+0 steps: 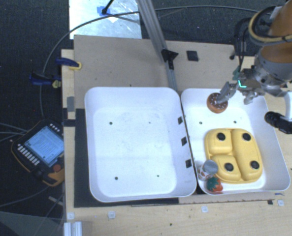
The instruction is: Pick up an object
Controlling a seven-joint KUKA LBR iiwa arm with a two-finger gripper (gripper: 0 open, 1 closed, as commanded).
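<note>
Gripper (224, 96) of mine sits over the far end of the right bin (276, 154), one finger reaching down-left. Its tip is at a small brown donut (215, 103), touching or just over it; can't tell if I'm clamped on it or not. Nearer the camera from my tip: yellow block (234, 155) w/ dark dots, then a small grey-and-red toy (210, 175) in the bin's near corner. Left bin (136, 141) lies well off to the side.

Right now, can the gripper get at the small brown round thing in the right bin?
Probably yes. The gripper hangs right beside the small brown round thing, which lies apart from the yellow block, with nothing over it.
</note>
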